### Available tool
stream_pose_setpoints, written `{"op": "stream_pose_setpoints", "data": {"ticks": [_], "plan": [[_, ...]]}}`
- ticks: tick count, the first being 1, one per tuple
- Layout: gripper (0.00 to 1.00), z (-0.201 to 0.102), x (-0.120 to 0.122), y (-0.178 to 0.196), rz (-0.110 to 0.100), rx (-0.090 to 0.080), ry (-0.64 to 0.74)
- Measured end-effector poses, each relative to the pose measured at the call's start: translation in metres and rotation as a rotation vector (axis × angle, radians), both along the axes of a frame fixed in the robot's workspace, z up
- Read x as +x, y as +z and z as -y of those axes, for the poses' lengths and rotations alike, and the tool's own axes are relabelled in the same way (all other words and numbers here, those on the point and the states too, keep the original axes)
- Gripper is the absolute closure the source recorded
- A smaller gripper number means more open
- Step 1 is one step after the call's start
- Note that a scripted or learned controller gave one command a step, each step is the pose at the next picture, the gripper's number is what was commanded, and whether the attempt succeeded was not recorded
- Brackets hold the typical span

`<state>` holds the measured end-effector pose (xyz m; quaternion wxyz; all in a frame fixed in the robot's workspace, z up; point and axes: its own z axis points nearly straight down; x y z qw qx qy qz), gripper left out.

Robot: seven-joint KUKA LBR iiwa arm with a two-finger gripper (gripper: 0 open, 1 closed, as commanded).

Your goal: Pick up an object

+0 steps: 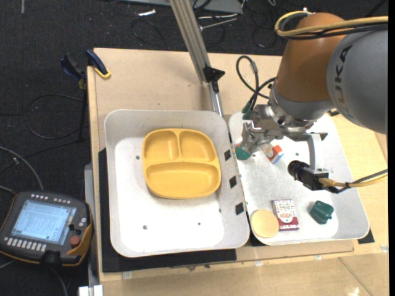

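The end effector is lowered into the right bin, by a small teal object at the left wall; its finger state cannot be told. The descent should be centred over that object so the wall is not struck.

A robotics lab, seen from above. A plywood bench stands on dark carpet, bearing two shallow white bins side by side. A large grey and orange industrial robot arm reaches in from three o'clock. Loose black cables trail across the floor at twelve o'clock. A handheld control pendant with a lit screen rests at eight o'clock. A slanted aluminium mounting pole rises from the bench's far edge.
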<state>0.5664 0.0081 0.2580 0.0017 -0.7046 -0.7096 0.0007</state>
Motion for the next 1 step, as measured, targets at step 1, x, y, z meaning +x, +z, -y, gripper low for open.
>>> {"op": "stream_pose_setpoints", "data": {"ticks": [1], "plan": [[1.0,-0.0564,-0.0026,-0.002,0.002,0.0,0.001]]}}
